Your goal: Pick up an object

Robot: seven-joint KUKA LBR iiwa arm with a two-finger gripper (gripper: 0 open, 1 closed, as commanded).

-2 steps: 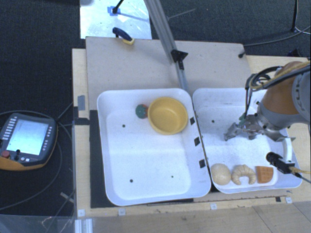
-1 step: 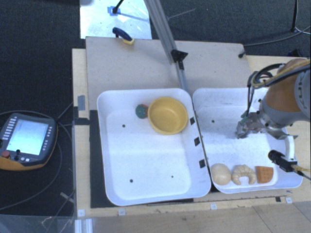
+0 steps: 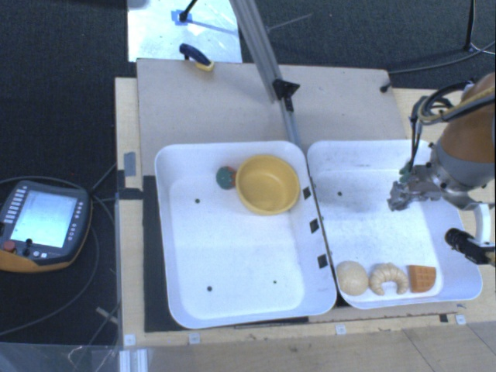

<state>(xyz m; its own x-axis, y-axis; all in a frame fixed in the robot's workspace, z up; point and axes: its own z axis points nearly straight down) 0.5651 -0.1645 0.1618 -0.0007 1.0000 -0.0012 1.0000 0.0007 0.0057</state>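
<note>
My gripper (image 3: 399, 198) hangs over the right bin (image 3: 364, 161), near its right side, above bare white floor. Nothing shows between its fingers. Along that bin's front edge lie a pale round bun (image 3: 352, 277), a croissant-shaped piece (image 3: 389, 278) and an orange-brown square piece (image 3: 421, 278). All three are well in front of the gripper. In the left bin (image 3: 232, 285) a yellow bowl (image 3: 267, 184) sits at the back right, with a small dark green ball (image 3: 225, 177) touching its left side.
A grey pole (image 3: 260, 41) slants across the back of the bench and ends in a clamp near the bins' rear. A teach pendant (image 3: 39, 225) lies on the floor at left. A small yellow and blue item (image 3: 197, 56) rests at the board's back edge.
</note>
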